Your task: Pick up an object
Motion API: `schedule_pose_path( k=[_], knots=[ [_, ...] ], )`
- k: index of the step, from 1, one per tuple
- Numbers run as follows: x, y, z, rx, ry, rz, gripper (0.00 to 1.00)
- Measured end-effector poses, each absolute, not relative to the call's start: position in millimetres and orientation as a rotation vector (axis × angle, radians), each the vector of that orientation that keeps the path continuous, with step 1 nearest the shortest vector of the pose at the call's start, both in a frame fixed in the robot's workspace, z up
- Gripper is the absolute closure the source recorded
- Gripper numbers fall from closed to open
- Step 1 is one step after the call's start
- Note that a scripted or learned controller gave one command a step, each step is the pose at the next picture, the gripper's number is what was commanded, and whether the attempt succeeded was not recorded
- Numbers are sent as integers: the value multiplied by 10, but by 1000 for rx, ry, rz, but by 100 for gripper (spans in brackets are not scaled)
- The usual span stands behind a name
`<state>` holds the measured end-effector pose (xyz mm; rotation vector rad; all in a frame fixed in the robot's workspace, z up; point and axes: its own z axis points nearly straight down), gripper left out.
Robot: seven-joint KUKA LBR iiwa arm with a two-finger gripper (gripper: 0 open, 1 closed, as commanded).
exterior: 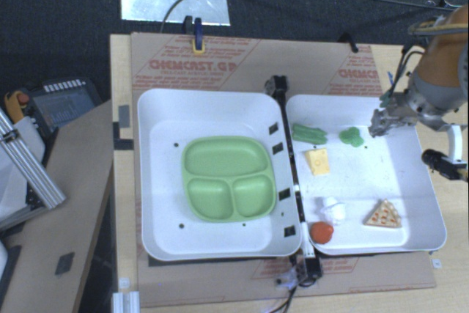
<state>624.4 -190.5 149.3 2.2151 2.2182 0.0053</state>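
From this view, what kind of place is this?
Likely a robot lab grasping bench: a grey arm over two white bins, toy food like a pizza slice, and a teach pendant at the side.

The bench point(121, 179) bears two white bins point(157, 113) point(418, 179) side by side.

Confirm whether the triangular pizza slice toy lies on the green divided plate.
No. The triangular pizza slice toy lies in the right white bin, while the green divided plate sits in the left white bin.
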Motion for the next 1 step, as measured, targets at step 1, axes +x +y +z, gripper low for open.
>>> schedule_pose_path(
  k=[1],
  knots=[
    [6253,-2006,2012,2216,2218,5,100]
  ],
)
